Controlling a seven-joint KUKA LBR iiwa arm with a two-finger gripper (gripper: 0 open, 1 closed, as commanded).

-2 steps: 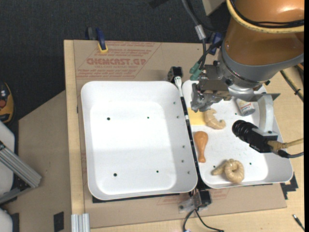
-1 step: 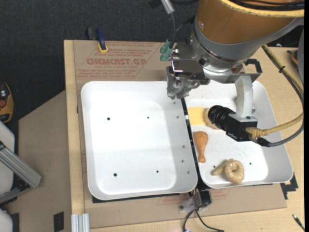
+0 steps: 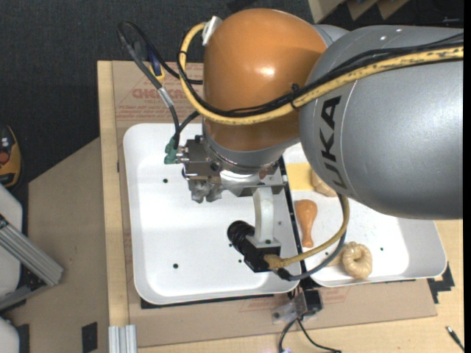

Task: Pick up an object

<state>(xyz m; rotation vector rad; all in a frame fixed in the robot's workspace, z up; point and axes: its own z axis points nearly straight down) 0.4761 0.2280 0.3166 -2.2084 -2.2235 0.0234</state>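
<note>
My gripper (image 3: 200, 190) hangs low over the back middle of the left white bin (image 3: 158, 226), under the orange band of the wrist. Nothing shows beneath it except the white floor. In the right bin (image 3: 416, 263) lie a tan drumstick (image 3: 305, 220) near the divider, a pale ring-shaped pastry (image 3: 358, 260) at the front, a flat yellow piece (image 3: 298, 173) and a beige lump (image 3: 322, 187). The arm partly covers the last two.
The big grey arm spans the upper right and hides most of the right bin. Both bins rest on a brown board (image 3: 110, 197). Cables loop above the wrist at the back left.
</note>
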